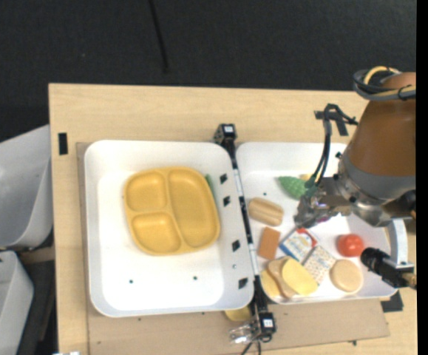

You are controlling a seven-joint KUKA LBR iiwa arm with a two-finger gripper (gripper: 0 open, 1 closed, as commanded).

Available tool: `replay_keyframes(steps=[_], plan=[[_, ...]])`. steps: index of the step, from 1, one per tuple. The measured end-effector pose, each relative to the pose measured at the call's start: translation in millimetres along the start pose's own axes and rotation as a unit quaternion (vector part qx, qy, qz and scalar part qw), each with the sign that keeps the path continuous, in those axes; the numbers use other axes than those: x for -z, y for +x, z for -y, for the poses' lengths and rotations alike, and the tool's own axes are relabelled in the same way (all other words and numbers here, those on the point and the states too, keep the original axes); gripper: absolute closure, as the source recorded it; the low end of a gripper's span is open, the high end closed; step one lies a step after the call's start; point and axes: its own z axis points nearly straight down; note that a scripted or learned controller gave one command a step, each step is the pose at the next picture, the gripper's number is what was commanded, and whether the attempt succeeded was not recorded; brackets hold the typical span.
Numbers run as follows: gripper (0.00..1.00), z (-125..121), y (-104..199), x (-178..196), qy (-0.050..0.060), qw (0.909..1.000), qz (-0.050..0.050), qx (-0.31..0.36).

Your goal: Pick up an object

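Task thing: we take no single object as chosen; the toy foods lie in the right bin (273, 152).
Bun: a tan roll (265, 212) near the divider, long axis left to right, slightly tilted.
Orange block: (270, 242) just below the roll, long axis near up-down.
Carton: a blue and white box (299, 244), angled diagonally.
Tool: (311, 211) low over the right bin, just above the carton; we cannot tell how its fingers stand or whether it touches anything.
Left bin: (103, 272) holds a yellow divided plate (172, 210).
Counter: pale wood (125, 109).
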Motion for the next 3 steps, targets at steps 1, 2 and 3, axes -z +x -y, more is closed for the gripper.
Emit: replay_keyframes(steps=[1, 2, 3], plan=[[1.0, -1, 60, 137, -0.013, 0.9999, -0.001, 0.006], [1.0, 1, 138, 204, -0.01, 0.9999, -0.001, 0.007], [1.0, 0, 110, 114, -0.001, 1.0, 0.001, 0.0]])
